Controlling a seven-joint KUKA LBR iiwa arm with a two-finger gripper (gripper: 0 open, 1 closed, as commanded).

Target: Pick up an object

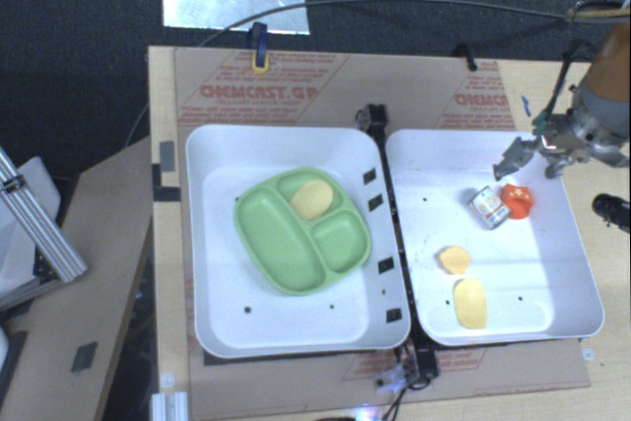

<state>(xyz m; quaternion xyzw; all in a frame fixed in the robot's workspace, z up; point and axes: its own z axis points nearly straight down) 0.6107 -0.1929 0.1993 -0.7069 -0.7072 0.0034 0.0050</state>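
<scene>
White bin (pixel 577 242), small orange-red object (pixel 518 200)

My claw (pixel 529 158) hangs over the right bin's (pixel 577 242) far side; a can (pixel 488 206) and tomato (pixel 517 200) lie just beneath, two pieces nearer; the left bin (pixel 212 212) holds a divided plate (pixel 286 256).

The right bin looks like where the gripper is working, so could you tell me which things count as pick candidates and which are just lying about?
Job:
gripper
small can
orange-red piece
two yellow pieces

Lying about:
green divided plate, left bin
yellow lump on it
</scene>
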